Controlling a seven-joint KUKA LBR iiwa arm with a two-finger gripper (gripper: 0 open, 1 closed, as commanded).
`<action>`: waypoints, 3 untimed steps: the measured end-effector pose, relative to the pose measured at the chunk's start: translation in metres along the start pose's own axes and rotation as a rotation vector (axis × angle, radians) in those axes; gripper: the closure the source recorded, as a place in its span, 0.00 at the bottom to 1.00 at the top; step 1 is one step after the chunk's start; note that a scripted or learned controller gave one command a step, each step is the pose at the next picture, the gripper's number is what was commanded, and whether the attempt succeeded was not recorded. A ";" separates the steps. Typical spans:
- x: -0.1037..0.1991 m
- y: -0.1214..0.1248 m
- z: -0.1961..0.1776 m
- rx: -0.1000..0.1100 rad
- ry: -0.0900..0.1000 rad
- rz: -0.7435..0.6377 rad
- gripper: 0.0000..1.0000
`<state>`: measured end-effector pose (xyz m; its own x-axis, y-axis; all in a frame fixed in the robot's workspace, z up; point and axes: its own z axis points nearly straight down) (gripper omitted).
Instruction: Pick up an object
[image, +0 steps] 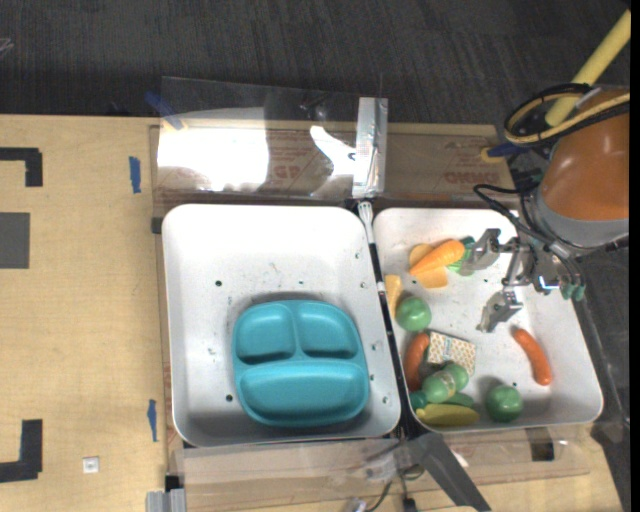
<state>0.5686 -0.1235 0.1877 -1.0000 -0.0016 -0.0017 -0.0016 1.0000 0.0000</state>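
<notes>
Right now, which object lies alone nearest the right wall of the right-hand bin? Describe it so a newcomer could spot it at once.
Start at the right bin, the one crowded with toy food. Along its right wall, below the gripper, lies a small orange-red sausage shape, slanting down to the right. Unlike the green balls and the pile at the bin's left side, it lies apart, touching nothing.
</notes>
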 end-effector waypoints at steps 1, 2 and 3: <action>-0.049 0.025 0.092 0.001 -0.005 -0.060 0.00; -0.049 0.026 0.084 0.002 -0.006 -0.062 1.00; -0.061 0.064 -0.067 0.000 -0.011 -0.003 1.00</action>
<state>0.6295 -0.0593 0.2548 -0.9999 -0.0047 -0.0129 -0.0047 1.0000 0.0001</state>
